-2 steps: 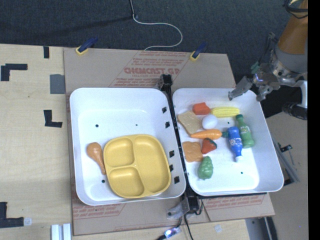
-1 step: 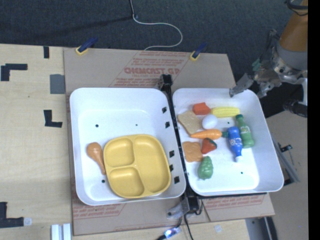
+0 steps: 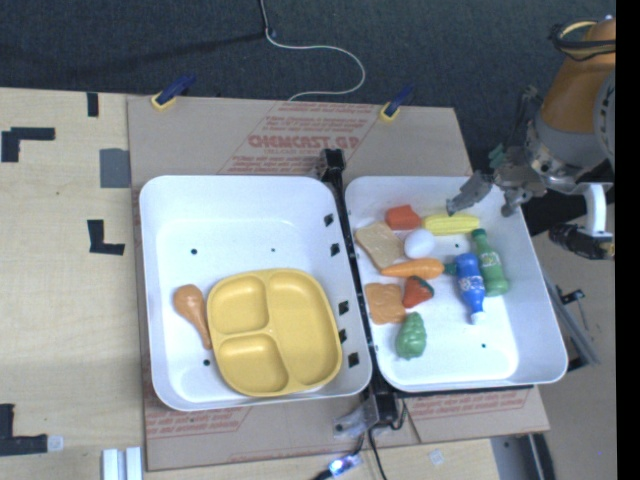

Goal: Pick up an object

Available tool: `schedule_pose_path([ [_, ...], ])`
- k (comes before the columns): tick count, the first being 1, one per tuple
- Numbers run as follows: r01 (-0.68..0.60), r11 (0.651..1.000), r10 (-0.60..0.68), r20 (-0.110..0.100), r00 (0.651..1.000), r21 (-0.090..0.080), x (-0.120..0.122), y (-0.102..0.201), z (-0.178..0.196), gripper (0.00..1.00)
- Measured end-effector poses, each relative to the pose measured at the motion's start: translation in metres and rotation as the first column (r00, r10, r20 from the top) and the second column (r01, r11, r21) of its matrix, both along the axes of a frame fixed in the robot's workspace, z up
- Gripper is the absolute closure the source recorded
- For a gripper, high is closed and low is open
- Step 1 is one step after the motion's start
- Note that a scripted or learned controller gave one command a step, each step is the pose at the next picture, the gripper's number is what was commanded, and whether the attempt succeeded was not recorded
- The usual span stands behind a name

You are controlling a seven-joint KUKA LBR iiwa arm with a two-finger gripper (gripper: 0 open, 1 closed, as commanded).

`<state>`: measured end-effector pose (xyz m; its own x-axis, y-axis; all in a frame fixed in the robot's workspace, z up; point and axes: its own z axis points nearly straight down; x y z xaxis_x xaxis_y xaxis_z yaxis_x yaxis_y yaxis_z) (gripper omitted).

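Gripper [image 3: 487, 197] is seen spread apart, holding nothing, over the right bin [image 3: 530, 363] far edge just beside the corn cob [image 3: 452, 225]; a mis-grab is likely since the green bottle [image 3: 490, 265] and egg [image 3: 419, 244] are crowded against it.

Bench [image 3: 60, 268] bears cardboard sheet [image 3: 290, 138] under two white bins [image 3: 160, 208]

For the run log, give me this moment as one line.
claw: open, holding nothing | position: above right bin far edge, near corn | left bin: yellow plate, drumstick
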<state>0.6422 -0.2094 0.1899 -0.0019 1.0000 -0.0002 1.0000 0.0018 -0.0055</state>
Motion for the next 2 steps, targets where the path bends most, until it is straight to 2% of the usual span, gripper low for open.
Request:
schedule_pose_path([
  [2,-0.001,1.0,0.001,0.0,1.0,0.0,-0.003,-0.005,-0.102,0.0],
])
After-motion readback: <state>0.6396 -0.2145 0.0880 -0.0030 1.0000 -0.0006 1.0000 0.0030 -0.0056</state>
